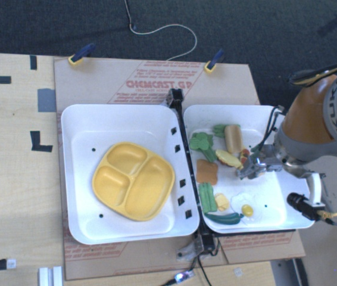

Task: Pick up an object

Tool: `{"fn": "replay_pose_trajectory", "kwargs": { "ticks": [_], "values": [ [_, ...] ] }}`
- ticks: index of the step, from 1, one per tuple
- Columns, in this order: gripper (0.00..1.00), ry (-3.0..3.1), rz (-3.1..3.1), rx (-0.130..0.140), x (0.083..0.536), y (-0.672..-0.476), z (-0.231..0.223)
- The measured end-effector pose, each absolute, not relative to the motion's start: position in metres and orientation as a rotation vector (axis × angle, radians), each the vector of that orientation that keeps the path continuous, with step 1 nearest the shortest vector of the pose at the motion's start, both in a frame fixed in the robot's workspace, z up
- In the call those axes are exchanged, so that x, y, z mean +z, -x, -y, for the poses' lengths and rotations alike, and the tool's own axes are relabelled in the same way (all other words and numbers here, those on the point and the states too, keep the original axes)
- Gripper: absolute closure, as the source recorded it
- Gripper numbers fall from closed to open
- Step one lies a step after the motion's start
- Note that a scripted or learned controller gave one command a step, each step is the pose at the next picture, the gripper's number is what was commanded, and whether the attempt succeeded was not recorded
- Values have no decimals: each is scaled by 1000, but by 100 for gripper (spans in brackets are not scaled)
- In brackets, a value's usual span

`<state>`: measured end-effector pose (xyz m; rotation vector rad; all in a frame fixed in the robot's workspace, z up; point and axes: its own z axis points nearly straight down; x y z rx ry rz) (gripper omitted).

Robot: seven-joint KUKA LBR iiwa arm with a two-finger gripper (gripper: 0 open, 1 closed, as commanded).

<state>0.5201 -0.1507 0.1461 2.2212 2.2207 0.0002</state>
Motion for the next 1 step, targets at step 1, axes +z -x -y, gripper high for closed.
{"fn": "replay_pose_trajectory", "kwargs": {
  "ticks": [1],
  "values": [
    [100,-2218,-2220,3,207,-515,152]
  ]
}}
